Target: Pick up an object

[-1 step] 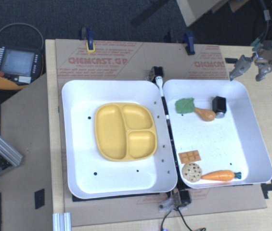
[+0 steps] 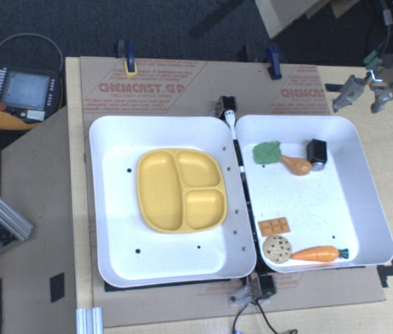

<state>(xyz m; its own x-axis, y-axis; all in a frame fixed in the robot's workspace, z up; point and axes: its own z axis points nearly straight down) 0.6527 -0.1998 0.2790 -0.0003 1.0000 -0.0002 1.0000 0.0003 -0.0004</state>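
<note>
Overhead, we saw:
Gripper (image 2: 364, 97): spread wide, holding nothing, above the bench beyond the right bin (image 2: 363, 179).
Carrot (image 2: 316, 254): near front rim.

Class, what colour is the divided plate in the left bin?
Pale yellow; the divided plate shows best in the camera view, lying in the left bin.

Bright even overhead light, soft shadows, mild glare on white bins (image 2: 106, 186), sharp focus

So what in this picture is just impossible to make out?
- Arm: cut off by the camera view's top right edge; just the gripper shows.
- Black object in the right bin: too small to identify.
- Green item: too blurred to name.
- Handheld screen: unreadable.
</note>
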